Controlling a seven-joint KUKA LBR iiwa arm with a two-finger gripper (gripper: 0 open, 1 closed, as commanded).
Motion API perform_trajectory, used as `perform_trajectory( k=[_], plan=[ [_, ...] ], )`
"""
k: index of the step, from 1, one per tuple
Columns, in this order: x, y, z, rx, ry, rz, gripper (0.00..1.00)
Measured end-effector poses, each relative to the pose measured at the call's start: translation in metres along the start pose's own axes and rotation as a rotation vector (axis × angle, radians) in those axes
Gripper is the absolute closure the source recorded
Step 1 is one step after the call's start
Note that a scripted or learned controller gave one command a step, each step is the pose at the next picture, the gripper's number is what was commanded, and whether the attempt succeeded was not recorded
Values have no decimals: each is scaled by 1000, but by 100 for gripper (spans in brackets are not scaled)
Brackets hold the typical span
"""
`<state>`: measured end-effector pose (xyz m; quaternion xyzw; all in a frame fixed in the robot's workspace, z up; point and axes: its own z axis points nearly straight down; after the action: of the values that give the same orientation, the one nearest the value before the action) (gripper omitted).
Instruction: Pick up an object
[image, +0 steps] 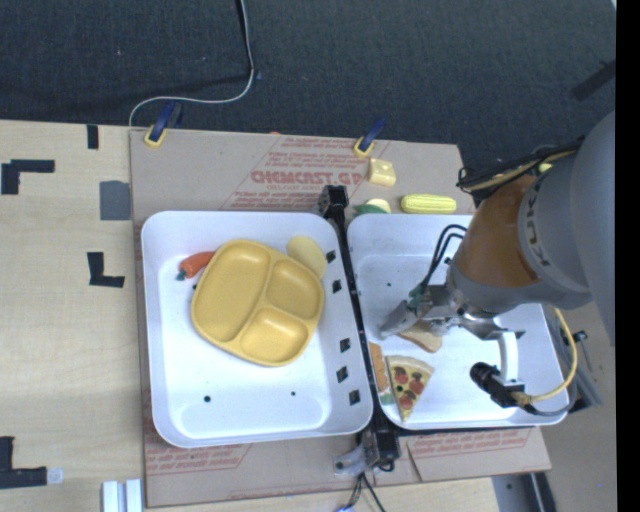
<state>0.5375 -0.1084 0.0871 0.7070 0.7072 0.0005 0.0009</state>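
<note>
On the wooden worktop (60, 330), cardboard underlies two white bins. Right bin (520, 415): one pizza slice (407, 383) nearest, one tan piece (425, 338) beside the pincer (400, 318) (finger state: cannot tell). Left bin (165, 390): one yellow divided plate (258, 300) overlapping one orange carrot (196, 263). Beyond: one corn cob (428, 204).

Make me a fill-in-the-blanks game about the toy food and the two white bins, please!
1. The yellow divided plate lies in the ____ bin.
2. The pizza slice lies in the ____ bin.
3. The corn cob lies on the ____ behind the bins.
4. An ____ toy peeks out from under the plate's edge.

Missing words: left; right; cardboard; orange
</note>
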Motion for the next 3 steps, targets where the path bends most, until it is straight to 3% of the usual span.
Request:
perform_trajectory(
  k=[1,3],
  plan=[
    [-14,-2,-2,-8,2,-4,0],
    [-26,43,-2,-2,0,-1,0]
  ],
)
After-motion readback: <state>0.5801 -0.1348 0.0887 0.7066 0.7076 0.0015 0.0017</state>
